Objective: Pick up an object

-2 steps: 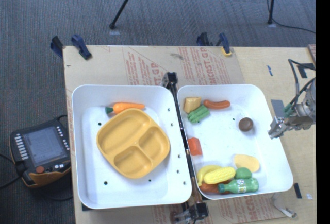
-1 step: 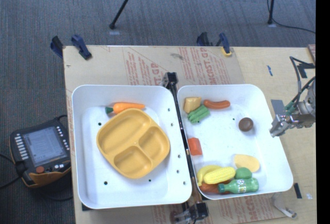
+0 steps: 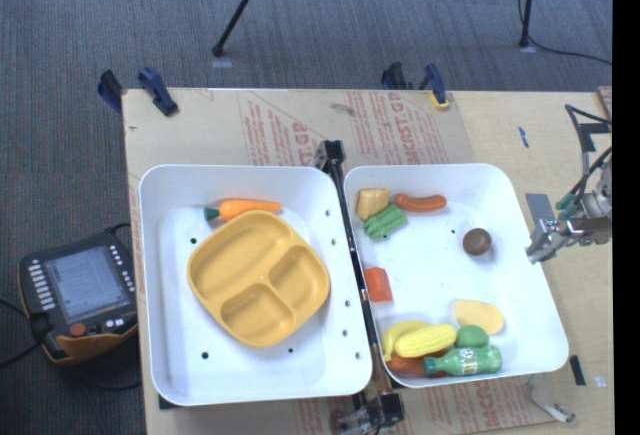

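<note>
My gripper (image 3: 548, 241) sits at the right edge of the view, just outside the right bin's (image 3: 520, 198) right wall, over the bench (image 3: 250, 123). Its grey metal parts are small and blurred, so I cannot tell how it stands or whether it has hold of anything. Nothing I can make out lies between it and the bin wall.

Nearest to it inside the right bin is a small, round, dark brown ball (image 3: 477, 242), lying alone on the smooth white floor. Toward the bin's front right lies a flat, pale yellow piece (image 3: 480, 315), and beside it a bumpy yellow corn cob (image 3: 426, 340), a glossy green bottle (image 3: 462, 360) lying on its side and a yellow banana-like shape (image 3: 400, 333), all crowded together and touching. At the back I see a slim red sausage (image 3: 420, 203), a ridged green piece (image 3: 384, 221) and a pale wedge (image 3: 373, 202), close to one another. A small orange block (image 3: 377, 284) rests against the left wall.

The left bin (image 3: 165, 193) holds a yellow plastic tray (image 3: 258, 278) with three compartments, sitting askew, and an orange carrot (image 3: 245, 208) with a green top just behind it.

The bench is flat brown cardboard with red print, held by blue clamps (image 3: 157, 89) at its back edge.
</note>
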Motion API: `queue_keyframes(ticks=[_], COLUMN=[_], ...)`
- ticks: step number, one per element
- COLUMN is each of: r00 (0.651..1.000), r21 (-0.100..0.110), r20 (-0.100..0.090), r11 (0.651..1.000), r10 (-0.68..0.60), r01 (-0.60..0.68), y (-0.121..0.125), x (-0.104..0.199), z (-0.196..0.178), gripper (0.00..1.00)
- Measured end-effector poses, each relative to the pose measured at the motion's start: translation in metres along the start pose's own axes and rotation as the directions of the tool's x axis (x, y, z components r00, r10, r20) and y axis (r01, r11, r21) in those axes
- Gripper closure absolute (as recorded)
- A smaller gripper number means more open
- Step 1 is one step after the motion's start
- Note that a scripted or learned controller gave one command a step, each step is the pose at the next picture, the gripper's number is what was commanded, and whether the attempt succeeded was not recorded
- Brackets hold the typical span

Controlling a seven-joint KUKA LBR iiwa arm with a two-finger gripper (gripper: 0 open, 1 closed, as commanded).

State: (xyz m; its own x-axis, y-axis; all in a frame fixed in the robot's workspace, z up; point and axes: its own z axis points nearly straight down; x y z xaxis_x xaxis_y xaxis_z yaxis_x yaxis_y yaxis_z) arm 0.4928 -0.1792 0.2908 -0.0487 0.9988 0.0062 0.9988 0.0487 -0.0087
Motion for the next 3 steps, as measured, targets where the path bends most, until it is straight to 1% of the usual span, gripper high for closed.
queue_keyframes(ticks=[3], r00=[1.000], r21=[0.003], r20=[-0.002], r11=[1.000], r10=[-0.022], r01=[0.022], y=[0.001], x=[0.001], z=[-0.028], gripper=[1.00])
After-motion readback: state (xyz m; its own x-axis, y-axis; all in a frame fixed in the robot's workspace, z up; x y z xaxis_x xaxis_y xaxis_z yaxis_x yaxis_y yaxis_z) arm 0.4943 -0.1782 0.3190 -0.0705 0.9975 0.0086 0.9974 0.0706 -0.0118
